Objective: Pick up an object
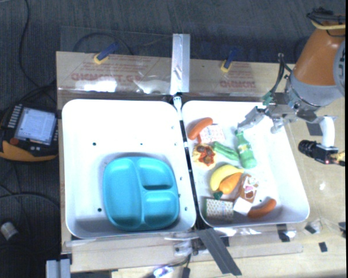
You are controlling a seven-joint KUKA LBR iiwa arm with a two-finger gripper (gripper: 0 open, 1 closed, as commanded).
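Where the arm point(322, 62) leaves frame, its hand point(261, 116) blurs above the right bin point(296, 178).

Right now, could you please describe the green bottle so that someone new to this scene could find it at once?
Look in the right-hand shallow white bin, beside the one holding the turquoise compartment tray. Near the middle of its toy food pile, just below the gripper, lies the small green plastic bottle. It is the one bottle-shaped piece, lying just above the yellow banana.

light: bright, even overhead | glare: white bins point(122, 112) washed out | shadows: soft | focus: slightly soft
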